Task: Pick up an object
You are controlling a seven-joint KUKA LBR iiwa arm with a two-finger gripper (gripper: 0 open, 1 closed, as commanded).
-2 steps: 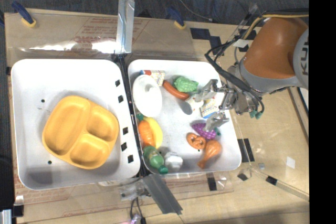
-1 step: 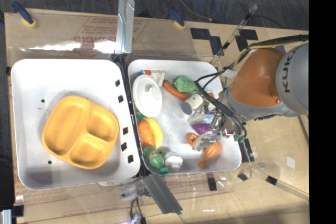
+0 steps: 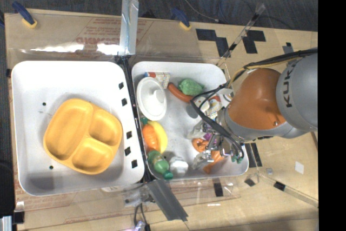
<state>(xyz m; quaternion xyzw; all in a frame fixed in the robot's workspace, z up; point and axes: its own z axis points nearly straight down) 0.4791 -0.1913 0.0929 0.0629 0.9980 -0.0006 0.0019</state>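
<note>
Near the right white bin's (image 3: 141,155) front-right corner, the two-finger gripper (image 3: 210,150) is hanging over a small orange toy (image 3: 201,144); its grip cannot be told. Crowding clutter is risking a miss.

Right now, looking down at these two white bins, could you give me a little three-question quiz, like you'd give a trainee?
1. True or false: the yellow divided plate lies in the same bin as the white bowl.
2. Multiple choice: the arm's gripper is over which place? A) the left bin B) the right bin, near its lower right corner C) the cardboard beyond the bins.
3. Fill in: the carrot lies between the white bowl and a ____ coloured lump.

Key
1. False: the plate is in the left bin, the bowl in the right.
2. B
3. green
</note>
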